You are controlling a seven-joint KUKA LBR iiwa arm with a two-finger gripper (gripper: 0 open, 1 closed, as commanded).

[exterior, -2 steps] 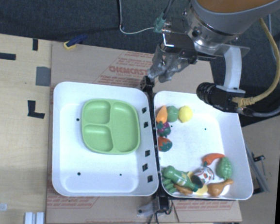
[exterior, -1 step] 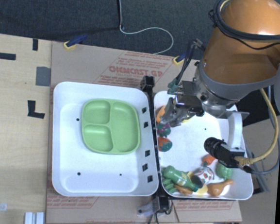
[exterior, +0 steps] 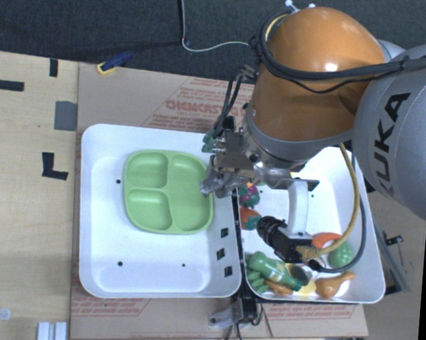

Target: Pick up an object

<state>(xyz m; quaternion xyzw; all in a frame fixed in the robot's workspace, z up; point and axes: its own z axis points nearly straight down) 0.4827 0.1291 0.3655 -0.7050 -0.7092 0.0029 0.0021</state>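
Note:
My gripper [exterior: 218,179] hangs below the big orange wrist, over the wall between the two bins and just above the right edge of the green divided plate [exterior: 163,192]. The plate lies in the left bin [exterior: 93,266]. Small toy foods lie in the right bin [exterior: 369,290]: a multicoloured piece [exterior: 250,196] and an orange piece [exterior: 249,220] just right of the gripper, and green pieces [exterior: 264,266] near the front. Nothing shows between the gripper's tips.
More toys crowd the right bin's front right corner: an orange-red piece [exterior: 327,241], a green one [exterior: 342,254] and a brownish-orange one [exterior: 329,286]. The arm covers the middle of the right bin. Brown cardboard [exterior: 130,99] surrounds the bins.

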